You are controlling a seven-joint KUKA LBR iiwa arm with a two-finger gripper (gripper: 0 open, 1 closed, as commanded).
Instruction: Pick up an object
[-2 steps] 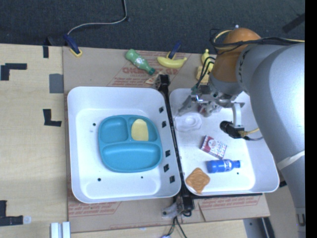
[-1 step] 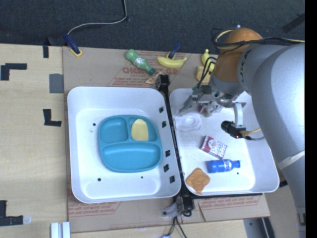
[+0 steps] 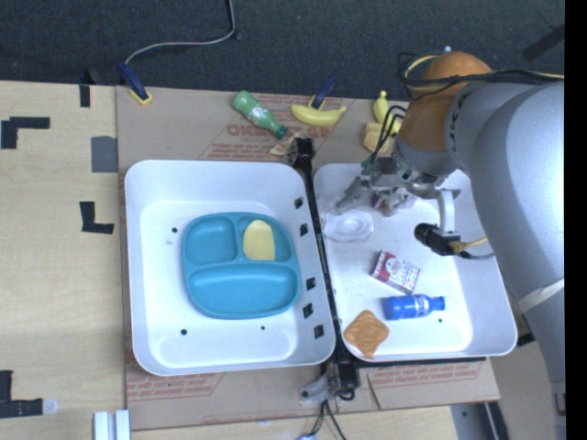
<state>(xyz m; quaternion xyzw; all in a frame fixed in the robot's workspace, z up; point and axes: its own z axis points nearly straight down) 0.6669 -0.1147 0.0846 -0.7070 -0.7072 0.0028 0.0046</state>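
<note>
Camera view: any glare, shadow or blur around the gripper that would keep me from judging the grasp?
Camera view: even lighting, soft shadows; the gripper is small and slightly blurred above a clear cup that nearly vanishes against the glossy right bin; the blue bottle, red packet and blue tray read sharply.

One fixed camera looks down at a slant from above the bench (image 3: 55,246). It takes in both white bins, left (image 3: 147,273) and right (image 3: 477,328), with the arm (image 3: 514,181) entering from the right.
</note>
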